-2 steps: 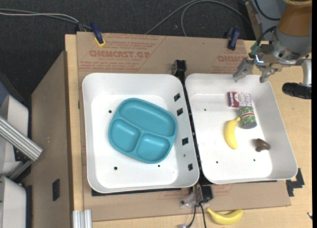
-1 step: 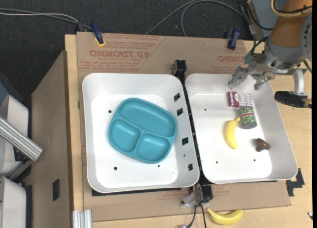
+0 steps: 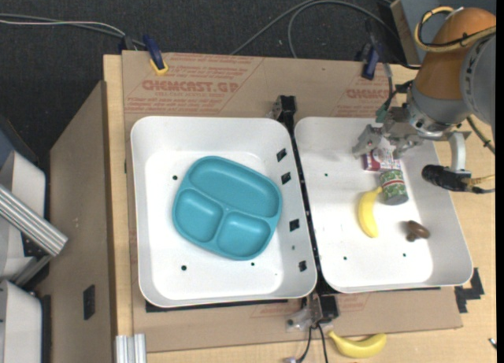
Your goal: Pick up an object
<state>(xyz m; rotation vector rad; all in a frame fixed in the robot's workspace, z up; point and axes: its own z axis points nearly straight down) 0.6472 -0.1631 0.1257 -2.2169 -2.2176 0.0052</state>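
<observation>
Two white bins are seen side by side on a brown cardboard sheet (image 3: 197,78). In the left bin (image 3: 150,220) a teal tray (image 3: 227,207) with three compartments is placed, near the middle.

In the right bin (image 3: 331,259) a banana (image 3: 368,213) is lying near the centre. A small can (image 3: 392,182) with a green and white label is found just beside the banana, at its far right end. A red and white packet (image 3: 372,161) is partly seen at the far side of the can. A small brown object (image 3: 416,231) is lying alone to the right of the banana.

The arm (image 3: 450,46) is reached in from the far right. The gripper (image 3: 386,142) is located over the far part of the right bin, above the packet and the can. If something is grasped by it cannot be told.

A second banana (image 3: 358,344) is lying outside the bins, at the near edge.
</observation>
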